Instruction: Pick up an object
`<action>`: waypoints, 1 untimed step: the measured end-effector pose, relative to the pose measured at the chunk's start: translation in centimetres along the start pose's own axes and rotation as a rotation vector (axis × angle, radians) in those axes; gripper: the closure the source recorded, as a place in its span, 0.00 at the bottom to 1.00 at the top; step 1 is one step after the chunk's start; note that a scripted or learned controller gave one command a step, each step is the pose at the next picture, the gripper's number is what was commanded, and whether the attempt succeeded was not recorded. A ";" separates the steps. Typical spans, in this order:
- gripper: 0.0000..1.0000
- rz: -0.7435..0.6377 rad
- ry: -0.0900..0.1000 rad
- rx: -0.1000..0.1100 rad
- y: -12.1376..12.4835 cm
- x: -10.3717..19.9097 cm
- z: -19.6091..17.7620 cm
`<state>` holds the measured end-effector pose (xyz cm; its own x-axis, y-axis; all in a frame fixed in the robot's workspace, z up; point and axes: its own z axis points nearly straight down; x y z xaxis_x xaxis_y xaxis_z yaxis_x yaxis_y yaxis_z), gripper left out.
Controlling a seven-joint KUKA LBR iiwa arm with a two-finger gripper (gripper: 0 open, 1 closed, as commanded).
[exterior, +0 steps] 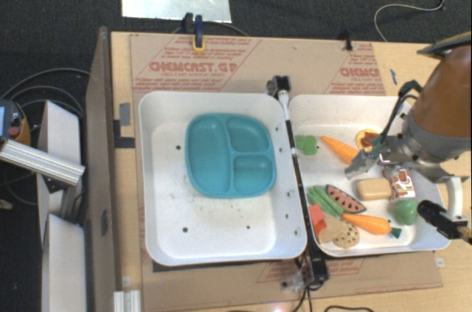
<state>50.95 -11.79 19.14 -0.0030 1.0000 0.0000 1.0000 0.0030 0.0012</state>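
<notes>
Orange carrot (340,149) lies just beside the gripper (363,160), toward the bin divider, with nothing gripped. I cannot tell how the fingers stand; they blur into grey metal. Tan bread-like block (373,189) sits just below them, watermelon slice (345,199) and a second carrot (367,224) further down. Green piece (306,145) lies beyond the first carrot. All share the right bin (324,105). Teal divided plate (229,155) rests in the left bin (166,229), well apart.

Slanted overhead view of both bins (221,248)
</notes>
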 end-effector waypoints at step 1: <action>0.00 -0.003 0.000 0.000 3.4 0.6 11.2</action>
<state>54.34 -11.17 7.96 -0.0056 1.0000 -0.0003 1.0000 0.0056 0.0016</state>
